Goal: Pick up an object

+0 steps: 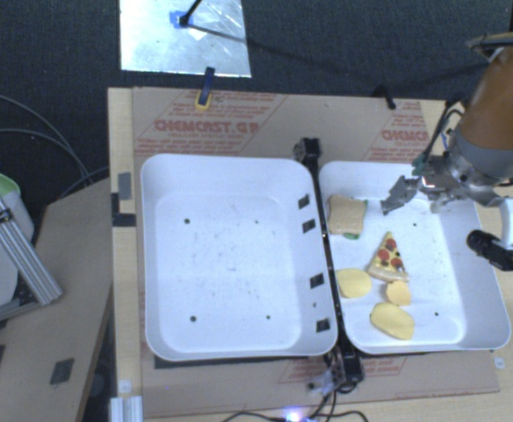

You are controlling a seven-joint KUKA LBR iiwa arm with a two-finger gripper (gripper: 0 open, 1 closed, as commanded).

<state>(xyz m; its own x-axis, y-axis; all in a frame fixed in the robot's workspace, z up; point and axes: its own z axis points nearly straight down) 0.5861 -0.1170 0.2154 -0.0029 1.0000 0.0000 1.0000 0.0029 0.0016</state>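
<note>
The right white bin (480, 297) holds several toy foods. A tan sandwich piece with a green edge (346, 215) lies at its upper left. A pizza slice (388, 258) lies in the middle, with three yellow pieces below it (354, 283) (398, 293) (392, 321). My gripper (413, 202) hangs over the bin's upper middle, right of the sandwich and above the pizza slice. It is open and nothing sits between its fingers. The grey arm with its orange band (502, 95) comes in from the upper right.
The left white bin (226, 170) sits beside the right one, split from it by a black divider with clips (314, 227). Both rest on a cardboard sheet (239, 121). A metal plate (182, 25) lies behind. Cables run across the dark floor.
</note>
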